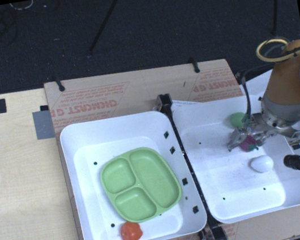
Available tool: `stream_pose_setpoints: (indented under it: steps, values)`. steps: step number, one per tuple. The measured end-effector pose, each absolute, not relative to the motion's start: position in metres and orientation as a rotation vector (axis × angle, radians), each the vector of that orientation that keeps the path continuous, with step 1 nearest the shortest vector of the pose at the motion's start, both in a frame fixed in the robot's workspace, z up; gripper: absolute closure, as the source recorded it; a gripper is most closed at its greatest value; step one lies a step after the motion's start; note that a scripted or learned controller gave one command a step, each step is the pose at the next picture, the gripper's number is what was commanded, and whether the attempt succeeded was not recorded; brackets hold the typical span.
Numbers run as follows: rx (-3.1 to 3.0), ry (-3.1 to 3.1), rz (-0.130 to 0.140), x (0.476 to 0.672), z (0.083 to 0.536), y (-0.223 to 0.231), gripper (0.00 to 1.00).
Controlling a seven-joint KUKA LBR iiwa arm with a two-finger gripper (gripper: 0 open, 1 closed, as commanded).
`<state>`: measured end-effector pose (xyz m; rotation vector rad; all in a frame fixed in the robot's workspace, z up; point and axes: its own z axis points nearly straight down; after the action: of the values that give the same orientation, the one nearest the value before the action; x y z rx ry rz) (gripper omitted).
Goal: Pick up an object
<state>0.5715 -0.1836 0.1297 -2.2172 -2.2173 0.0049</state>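
My gripper (242,141) is low in the right bin (235,211), reaching in from the right near the bin's upper right part. A small purple object (249,142) sits right at the gripper's tip, partly covered by it; whether it is gripped is unclear. Just behind the gripper lies a green object (236,119). A white egg-shaped object (261,164) rests on the bin floor a little in front of the gripper, apart from it.
The left bin (81,151) holds a green divided plate (141,184) and a small red-orange object (131,233) near its front wall. A black divider (183,162) runs between the two bins. Cardboard lies under both bins.
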Motion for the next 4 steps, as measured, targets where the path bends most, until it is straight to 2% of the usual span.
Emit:
stream_pose_setpoints:
  steps: [1, 2, 3, 4]
  values:
    - [-2.221, -2.218, 0.003, 0.571, 0.086, -0.182, 0.0]
    - [-2.223, -2.215, 0.003, 0.572, 0.098, -0.183, 1.0]
    - [-2.23, -2.216, -0.002, 0.564, 0.158, -0.185, 1.0]
    - [-2.223, -2.226, -0.004, 0.567, 0.222, -0.186, 1.0]
